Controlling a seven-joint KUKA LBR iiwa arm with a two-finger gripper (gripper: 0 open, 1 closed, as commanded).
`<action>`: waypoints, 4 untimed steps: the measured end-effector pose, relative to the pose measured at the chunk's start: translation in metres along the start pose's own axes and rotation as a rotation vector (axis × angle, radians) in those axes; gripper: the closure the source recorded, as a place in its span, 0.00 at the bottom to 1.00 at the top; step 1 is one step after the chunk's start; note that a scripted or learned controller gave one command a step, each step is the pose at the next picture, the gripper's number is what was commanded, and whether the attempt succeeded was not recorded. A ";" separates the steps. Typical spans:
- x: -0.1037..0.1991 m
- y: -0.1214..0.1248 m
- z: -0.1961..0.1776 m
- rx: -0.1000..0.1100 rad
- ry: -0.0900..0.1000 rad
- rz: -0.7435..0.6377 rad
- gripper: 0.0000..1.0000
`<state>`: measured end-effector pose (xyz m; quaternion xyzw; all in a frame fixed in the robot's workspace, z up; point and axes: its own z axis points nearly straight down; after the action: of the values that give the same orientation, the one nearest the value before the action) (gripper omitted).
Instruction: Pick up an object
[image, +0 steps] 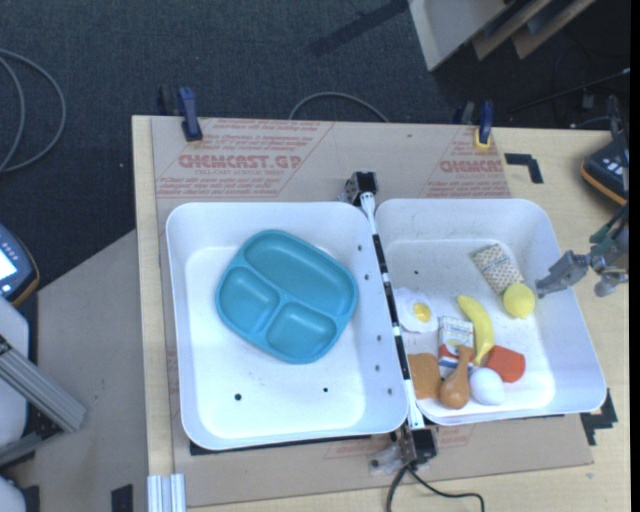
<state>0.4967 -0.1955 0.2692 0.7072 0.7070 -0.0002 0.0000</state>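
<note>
Here I see two white bins side by side on the bench. The left bin (190, 330) holds a blue plate (287, 295) with three sections. The right bin (560, 260) holds a bunch of toy food, mostly in its near half. The gripper (578, 270) sits at the right bin's right rim, and I see nothing between its fingers. It is too small and blurry for me to say more about it.

Closest to the gripper is a yellow lemon (518, 300). A speckled tan block (497, 266) touches the lemon from the far side. A banana (477, 325) lies just beside the lemon on the left. Past it is a fried egg (417, 312). Below them a red piece (505, 364), a white egg (487, 386), a chicken drumstick (455, 385) and a small box (456, 332) are packed tight together.
</note>
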 end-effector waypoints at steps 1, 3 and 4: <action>0.001 0.111 0.060 -0.009 -0.004 -0.005 0.00; 0.096 0.067 0.178 -0.019 -0.011 -0.002 0.00; 0.040 0.096 0.160 -0.006 -0.003 0.002 0.00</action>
<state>0.5925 -0.1558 0.1091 0.7078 0.7064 0.0008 0.0034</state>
